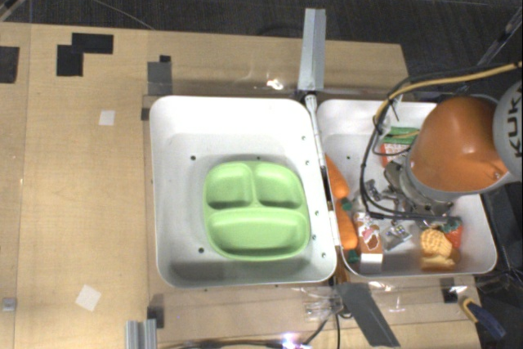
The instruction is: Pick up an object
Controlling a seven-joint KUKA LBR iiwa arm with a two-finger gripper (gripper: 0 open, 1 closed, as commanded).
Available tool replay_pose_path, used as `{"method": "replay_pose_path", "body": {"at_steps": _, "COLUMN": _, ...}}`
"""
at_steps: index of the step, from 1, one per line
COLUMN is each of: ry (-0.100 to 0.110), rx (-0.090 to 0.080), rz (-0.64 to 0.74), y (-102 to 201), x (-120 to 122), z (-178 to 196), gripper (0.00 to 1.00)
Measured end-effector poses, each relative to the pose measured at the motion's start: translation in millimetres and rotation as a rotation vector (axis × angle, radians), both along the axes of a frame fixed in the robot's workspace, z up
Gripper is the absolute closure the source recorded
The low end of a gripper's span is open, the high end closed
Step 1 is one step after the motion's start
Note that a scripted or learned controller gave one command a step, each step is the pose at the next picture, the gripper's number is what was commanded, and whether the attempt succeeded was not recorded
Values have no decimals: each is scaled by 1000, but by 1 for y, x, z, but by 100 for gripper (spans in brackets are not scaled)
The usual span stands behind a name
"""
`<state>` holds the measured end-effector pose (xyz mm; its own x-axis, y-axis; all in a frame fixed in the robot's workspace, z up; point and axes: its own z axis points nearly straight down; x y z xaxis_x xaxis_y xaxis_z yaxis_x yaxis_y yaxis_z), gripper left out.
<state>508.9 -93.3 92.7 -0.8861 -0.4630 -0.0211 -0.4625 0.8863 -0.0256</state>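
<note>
Arm [458,147] hangs low over the right bin [484,253], its fingers hidden, so I cannot tell their state; the crowded carrot [341,208] and yellow toy [435,245] lower right risk a glancing miss

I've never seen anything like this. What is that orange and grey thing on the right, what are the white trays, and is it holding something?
You are looking down from one camera fixed above a wooden bench. The orange and grey thing is a robot arm reaching in from the right; cables run along it. Its gripper, the part that grasps, hangs beneath it over the right bin, and the arm hides it too much to tell whether it holds anything. Two shallow white bins sit side by side. The left bin holds a green divided plate. The right bin holds small toy-like objects: an orange carrot shape along its left wall, a yellow piece near the front, and a few others too small to name.
</note>
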Motion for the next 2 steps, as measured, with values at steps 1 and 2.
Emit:
{"method": "replay_pose_path", "body": {"at_steps": 1, "ry": -4, "rx": 0, "rz": -25, "y": 0, "x": -2, "z": 0, "gripper": 0}}
{"method": "replay_pose_path", "body": {"at_steps": 2, "ry": -3, "rx": 4, "rz": -37, "y": -2, "x": -3, "z": 0, "gripper": 0}}
